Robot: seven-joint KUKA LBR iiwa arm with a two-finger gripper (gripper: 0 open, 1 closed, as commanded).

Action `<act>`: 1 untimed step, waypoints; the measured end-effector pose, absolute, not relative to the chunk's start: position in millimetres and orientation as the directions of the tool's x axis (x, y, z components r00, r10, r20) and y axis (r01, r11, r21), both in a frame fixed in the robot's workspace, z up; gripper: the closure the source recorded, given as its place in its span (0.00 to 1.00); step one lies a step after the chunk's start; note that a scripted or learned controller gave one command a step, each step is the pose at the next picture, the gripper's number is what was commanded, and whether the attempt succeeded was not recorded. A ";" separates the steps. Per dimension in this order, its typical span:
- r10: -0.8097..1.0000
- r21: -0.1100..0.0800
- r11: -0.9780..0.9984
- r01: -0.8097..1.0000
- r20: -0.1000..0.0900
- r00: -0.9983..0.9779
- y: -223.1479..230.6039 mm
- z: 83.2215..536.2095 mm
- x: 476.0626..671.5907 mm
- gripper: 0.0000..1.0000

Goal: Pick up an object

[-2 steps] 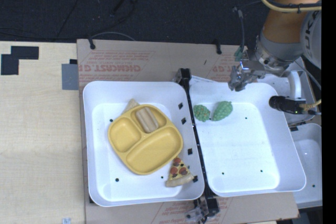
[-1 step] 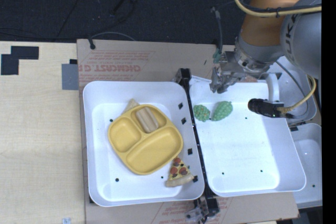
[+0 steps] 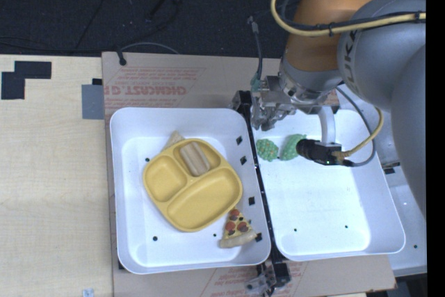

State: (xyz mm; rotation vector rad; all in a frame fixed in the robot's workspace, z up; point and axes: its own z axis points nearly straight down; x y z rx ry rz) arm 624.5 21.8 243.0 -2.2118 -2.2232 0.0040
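Your gripper [image 3: 266, 120] hangs over the near-left corner of the right bin [image 3: 389, 233], and I cannot tell what it has hold of; judged, you are at the approach step. The green toy [image 3: 266, 148] lies just below it, another green piece [image 3: 290, 147] beside that; next, descend squarely. Farther left, the yellow plate [image 3: 167, 181] and pizza slice [image 3: 238, 227] sit in the left bin [image 3: 128, 142].

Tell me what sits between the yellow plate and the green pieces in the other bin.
In the camera view, bare white floor of the left bin, then the two bins' meeting walls, separate the yellow plate from the green pieces.
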 end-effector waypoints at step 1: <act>1.000 -0.005 0.005 1.000 0.001 -0.005 72.0 244.8 615.1 1.00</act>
